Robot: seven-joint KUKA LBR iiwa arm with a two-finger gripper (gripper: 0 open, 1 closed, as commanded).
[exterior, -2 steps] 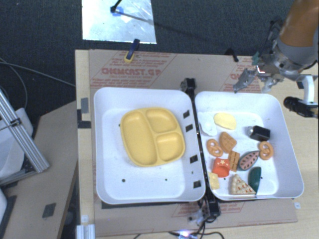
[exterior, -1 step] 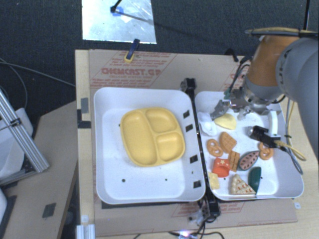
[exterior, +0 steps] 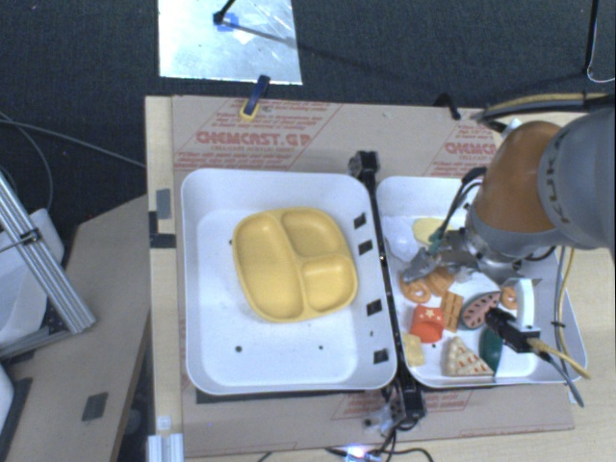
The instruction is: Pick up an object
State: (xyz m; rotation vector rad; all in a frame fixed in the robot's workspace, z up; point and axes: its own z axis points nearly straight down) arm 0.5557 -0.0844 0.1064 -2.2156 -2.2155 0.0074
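Reaching in from the right, the gripper (exterior: 421, 266) hangs low over the right bin (exterior: 399, 200), tips at the pretzel (exterior: 417, 290) among the toy food (exterior: 452, 330); whether its jaws are apart or together, I cannot tell. The yellow tray (exterior: 294, 263) sits in the left bin (exterior: 207, 258).

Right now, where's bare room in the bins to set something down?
Free: the left bin floor around the yellow divided plate, mostly in front of it and to its left. Crowded: the right bin, where toy food sits under the arm.
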